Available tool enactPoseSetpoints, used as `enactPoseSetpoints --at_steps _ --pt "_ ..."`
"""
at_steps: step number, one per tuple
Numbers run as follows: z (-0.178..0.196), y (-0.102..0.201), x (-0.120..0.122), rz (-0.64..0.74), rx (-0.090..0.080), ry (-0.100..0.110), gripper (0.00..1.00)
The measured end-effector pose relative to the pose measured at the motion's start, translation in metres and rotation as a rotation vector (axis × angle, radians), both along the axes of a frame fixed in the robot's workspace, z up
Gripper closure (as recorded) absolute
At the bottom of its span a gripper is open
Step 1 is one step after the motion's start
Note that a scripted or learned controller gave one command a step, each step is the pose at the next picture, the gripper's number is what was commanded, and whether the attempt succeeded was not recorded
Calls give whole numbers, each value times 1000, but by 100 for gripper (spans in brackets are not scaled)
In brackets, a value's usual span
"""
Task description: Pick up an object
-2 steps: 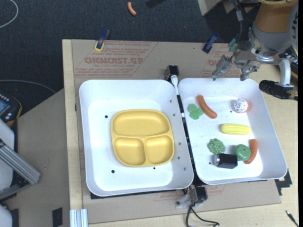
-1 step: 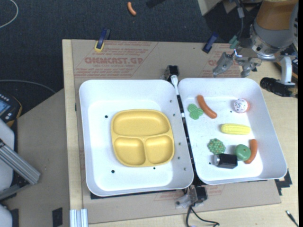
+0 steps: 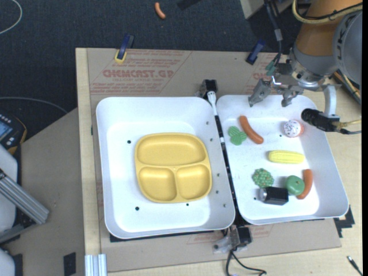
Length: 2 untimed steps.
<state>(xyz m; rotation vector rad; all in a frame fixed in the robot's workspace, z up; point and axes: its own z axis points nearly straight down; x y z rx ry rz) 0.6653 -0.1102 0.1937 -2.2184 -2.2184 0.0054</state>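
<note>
Two shallow white bins sit side by side on a pale wooden desk (image 3: 86,154), over a brown cardboard sheet (image 3: 144,73) printed with red lettering. Dark carpet (image 3: 69,16) surrounds the desk, with a small orange piece (image 3: 160,10) lying on it at the top and black cables trailing across it. Blue clamps (image 3: 123,48) grip the cardboard's far edge.

The left bin (image 3: 112,154) holds a yellow divided plate (image 3: 172,167) with three compartments. The right bin (image 3: 328,171) holds the toys: a red sausage (image 3: 250,129) just beside a green leafy piece (image 3: 236,134), a white speckled ball (image 3: 292,129), a corn cob (image 3: 285,157), a broccoli floret (image 3: 263,177), a black block (image 3: 273,195), and a green apple-like piece (image 3: 295,184) touching an orange carrot (image 3: 307,183).

At the right bin's far edge hangs the claw (image 3: 271,95), its two fingers spread apart with nothing between them, above bare bin floor near the sausage and ball.
</note>
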Motion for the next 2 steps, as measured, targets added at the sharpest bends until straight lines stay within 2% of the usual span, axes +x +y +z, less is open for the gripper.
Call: enactPoseSetpoints --at_steps 1,2 --pt "-46 -7 -3 -1 0 1 0" --pt "-110 -8 -7 -1 1 2 0"
